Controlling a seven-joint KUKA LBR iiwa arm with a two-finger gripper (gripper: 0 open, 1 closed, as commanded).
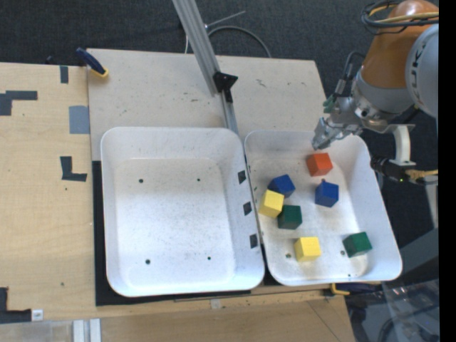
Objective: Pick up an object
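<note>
- Gripper [322, 140] hangs over the far part of the right bin [375, 191], just above and beside the orange cube [319, 164]; the arm [392, 55] comes in from the right.
- Fingers: cannot tell if open or closed, the tips are too small and dark at this angle. Nothing is seen between them, so I judge it holds no object.
- Orange cube sits on the bin floor, near the far wall, apart from the others. It looks the nearest target, approx. under the tips.
- Other objects in the same bin: two blue cubes [282, 184] and [326, 193], two yellow cubes [271, 202] and [308, 248], two green cubes [289, 216] and [357, 244]. One yellow, one green and one blue cube are touching or almost touching in a cluster.
- Left bin [114, 191] has only its white floor with small dark marks.
- Step in hand, in my judgement: approach, before the descent.
- To do it well: center the tips over the orange cube, align the jaws w/ two flat sides, not the corners, go straight down, close, then lift slowly.
- Risk: the cube is turned a bit, so a corner grip can slip; also the far wall is close.
</note>
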